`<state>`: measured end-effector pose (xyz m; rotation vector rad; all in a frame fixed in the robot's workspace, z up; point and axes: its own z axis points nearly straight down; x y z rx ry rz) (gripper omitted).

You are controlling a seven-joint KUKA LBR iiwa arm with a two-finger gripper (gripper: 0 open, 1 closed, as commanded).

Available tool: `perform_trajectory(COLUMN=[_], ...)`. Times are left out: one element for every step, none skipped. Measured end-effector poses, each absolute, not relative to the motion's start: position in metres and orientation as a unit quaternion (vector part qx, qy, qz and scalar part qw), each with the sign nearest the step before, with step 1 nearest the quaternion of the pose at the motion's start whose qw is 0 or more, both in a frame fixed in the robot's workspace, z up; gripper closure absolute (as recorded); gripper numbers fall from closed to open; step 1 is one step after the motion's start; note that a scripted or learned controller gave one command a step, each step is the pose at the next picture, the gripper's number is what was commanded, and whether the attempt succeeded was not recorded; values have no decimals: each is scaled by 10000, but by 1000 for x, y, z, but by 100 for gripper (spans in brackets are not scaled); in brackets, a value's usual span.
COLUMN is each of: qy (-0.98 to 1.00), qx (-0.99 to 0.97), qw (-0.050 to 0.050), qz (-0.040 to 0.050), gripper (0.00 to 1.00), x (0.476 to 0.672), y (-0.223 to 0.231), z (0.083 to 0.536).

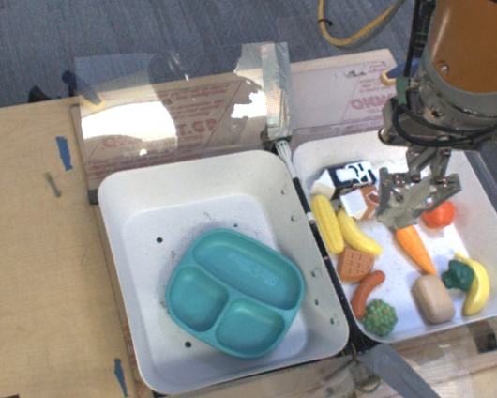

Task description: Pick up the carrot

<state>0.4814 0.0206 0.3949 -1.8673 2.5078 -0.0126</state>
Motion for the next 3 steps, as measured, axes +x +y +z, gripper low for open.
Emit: perform_trajectory(qy=[7168, 6914, 7223], qx=[-6973, -7225, -6916], qw=[14, 14, 51], qz=[6, -17, -9], gripper=[100, 100, 100], x=[481, 480, 502], y=[-11, -147, -3], z=[289, 309, 339])
